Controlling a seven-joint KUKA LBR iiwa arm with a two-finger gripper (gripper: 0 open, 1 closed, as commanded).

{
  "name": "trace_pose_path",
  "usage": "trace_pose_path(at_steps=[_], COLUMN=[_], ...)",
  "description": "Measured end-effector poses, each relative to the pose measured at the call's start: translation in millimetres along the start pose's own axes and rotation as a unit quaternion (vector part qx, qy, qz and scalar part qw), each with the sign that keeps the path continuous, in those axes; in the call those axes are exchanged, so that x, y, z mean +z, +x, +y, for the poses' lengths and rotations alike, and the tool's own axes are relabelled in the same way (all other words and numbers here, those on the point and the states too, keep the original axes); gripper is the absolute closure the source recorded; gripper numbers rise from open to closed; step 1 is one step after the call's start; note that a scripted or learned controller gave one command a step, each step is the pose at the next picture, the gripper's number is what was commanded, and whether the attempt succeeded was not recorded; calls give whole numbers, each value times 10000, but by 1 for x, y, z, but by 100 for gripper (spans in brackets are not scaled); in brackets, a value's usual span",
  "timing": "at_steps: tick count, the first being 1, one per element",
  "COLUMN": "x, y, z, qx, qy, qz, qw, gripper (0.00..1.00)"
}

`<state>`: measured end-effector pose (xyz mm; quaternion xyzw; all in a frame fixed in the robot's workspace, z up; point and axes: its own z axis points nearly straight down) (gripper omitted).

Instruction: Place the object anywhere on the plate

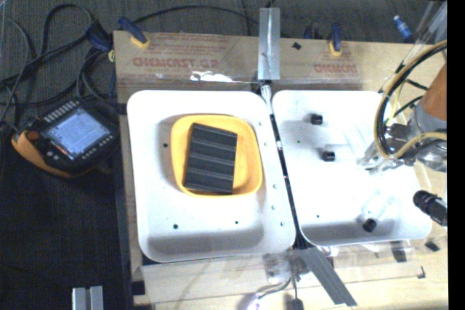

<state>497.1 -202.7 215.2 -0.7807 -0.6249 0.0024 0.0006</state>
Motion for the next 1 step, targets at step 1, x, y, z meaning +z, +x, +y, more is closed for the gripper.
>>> trace_pose_path(at_steps=[1], x=[0], y=[0], z=[0], qx=[1], qy=[-2], qz=[-1], qw=[10000], gripper=[0])
